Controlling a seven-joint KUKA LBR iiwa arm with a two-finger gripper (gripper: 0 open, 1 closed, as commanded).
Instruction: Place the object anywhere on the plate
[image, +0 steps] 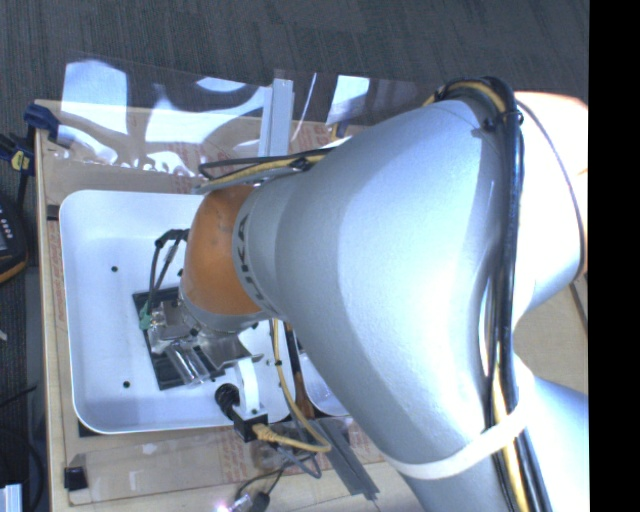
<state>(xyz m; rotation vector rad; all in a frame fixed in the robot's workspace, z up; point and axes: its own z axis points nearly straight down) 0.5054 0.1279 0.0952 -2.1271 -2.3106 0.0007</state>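
One arm (400, 260) reaches in from 3 o'clock and covers most of the bench (110, 462). It is grey, with one orange band (212, 262) above the wrist. One white bin (85, 300) lies in plain sight, on the 9 o'clock side. At about 5 o'clock from the wrist a curved white edge (322, 402) peeks out from under the arm, and I cannot tell whether it belongs to the second bin or to the plate.

The claw (185, 358) hangs over the open bin, toward 5 o'clock on its floor, a dark metal block below the orange band. The wrist hides its tips, so I cannot tell whether it is spread, pressed together or pinching anything.

Two small dark dots mark the bare bin floor, one (115, 268) near 10 o'clock and one (127, 384) near 7 o'clock. The arm covers the rest of the floor, so I cannot tell where the object lies.

Black cables (163, 252) loop beside the band, and a yellow cable (288, 436) trails at 6 o'clock. One blue clamp (40, 118) sits at 10 o'clock on the bench corner. A clear sheet (150, 110) stands along the 12 o'clock edge.
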